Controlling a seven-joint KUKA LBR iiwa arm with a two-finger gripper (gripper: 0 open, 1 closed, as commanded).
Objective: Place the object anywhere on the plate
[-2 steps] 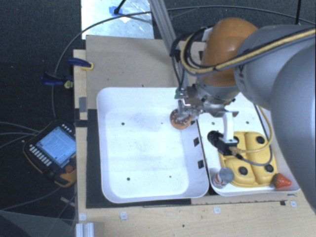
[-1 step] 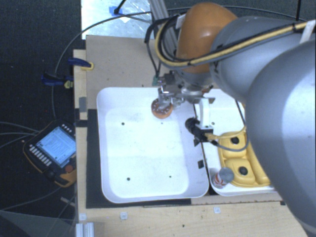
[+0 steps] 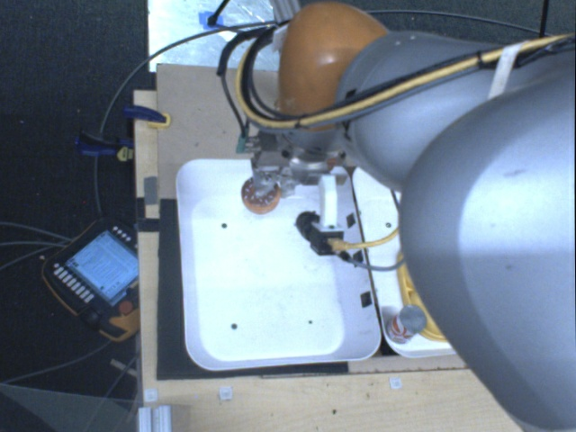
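1. No brand, label or legible writing can be made out on any item; the lit blue screen of the black and orange handheld pendant [image 3: 94, 273], lying off the left edge of the tabletop [image 3: 270, 394], is too blurred to be read.
2. Two shallow white plastic bins are counted, set side by side on the tabletop. The left bin [image 3: 261, 331] is seen almost whole; the right bin [image 3: 423, 345] is largely covered by the grey robot arm [image 3: 468, 196] with its orange band.
3. One small round brown object [image 3: 259, 196] is seen near the upper left corner of the left bin, close to its far rim and directly beneath the end effector [image 3: 265, 180]. Whether it rests on the bin floor or is lifted cannot be told.
4. The end effector is seen just above the brown object; whether its fingers are spread or closed, and whether anything is held, cannot be told.
5. One small item with a grey top and a red and white body [image 3: 405, 322] lies at the near left corner of the right bin, beside a yellow cable.
6. The floor of the left bin is bare across its middle and near half, apart from a few small dark specks, so open room lies toward the near and left rims.
7. One black cable fitting [image 3: 315, 232] hangs from the arm over the right part of the left bin.
8. Two blue clamps [image 3: 139, 115] are seen at the tabletop's left edge.
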